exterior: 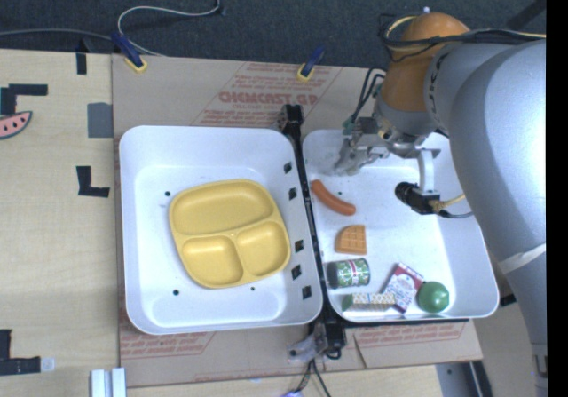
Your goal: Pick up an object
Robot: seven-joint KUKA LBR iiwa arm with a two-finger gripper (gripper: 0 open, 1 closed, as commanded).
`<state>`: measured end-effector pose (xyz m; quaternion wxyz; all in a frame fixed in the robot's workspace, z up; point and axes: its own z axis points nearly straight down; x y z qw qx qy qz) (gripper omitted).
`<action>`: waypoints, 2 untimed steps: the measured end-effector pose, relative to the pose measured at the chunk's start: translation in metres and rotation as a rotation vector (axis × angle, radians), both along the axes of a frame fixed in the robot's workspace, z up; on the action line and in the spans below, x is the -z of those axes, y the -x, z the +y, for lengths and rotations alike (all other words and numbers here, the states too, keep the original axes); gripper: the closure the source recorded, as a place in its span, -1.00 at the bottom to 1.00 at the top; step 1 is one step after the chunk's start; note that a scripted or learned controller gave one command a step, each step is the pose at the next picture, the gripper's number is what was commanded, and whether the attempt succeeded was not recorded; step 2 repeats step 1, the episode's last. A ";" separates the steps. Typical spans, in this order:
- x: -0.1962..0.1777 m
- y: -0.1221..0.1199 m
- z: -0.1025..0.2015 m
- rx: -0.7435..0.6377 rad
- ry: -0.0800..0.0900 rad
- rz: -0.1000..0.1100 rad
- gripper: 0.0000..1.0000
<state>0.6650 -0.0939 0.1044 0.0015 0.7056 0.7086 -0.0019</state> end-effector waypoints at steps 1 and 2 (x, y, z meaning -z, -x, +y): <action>0.000 0.000 0.000 0.000 0.000 0.000 -1.00; 0.000 0.000 0.000 0.000 0.000 0.000 -1.00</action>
